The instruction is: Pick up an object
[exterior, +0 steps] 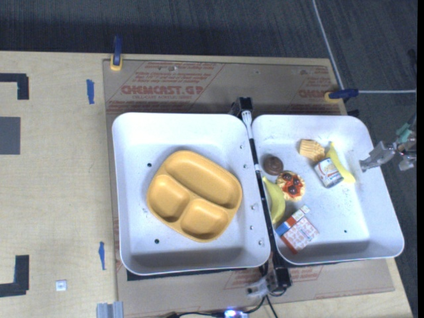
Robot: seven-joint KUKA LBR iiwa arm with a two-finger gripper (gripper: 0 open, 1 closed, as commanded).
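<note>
Two shallow white bins sit side by side on the table (53, 197), clamped over a brown board. The left bin (132, 138) carries a yellow divided tray (193, 194), lying at a slant near its middle and taking up most of the floor. The right bin (377, 224) holds the small clutter from which an object might be picked: a banana (275, 201) lying along the shared wall, a dark brown round piece (272, 163) just above it, a red and orange toy (292, 185) touching the banana's upper side, a red, white and blue carton (298, 228) near the front wall, a tan waffle-like piece (310, 149) toward the back, and a small white carton (328, 172) leaning on a yellow strip (338, 165). These lie bunched toward the bin's left and centre, so its right part offers free room for a descent. The gripper (387, 152) hangs at the right bin's outer rim, apart from every item; it is too small and blurred to tell how its jaws stand. Nothing is seen between them, so the pick looks not yet begun. The white carton lies nearest.
</note>
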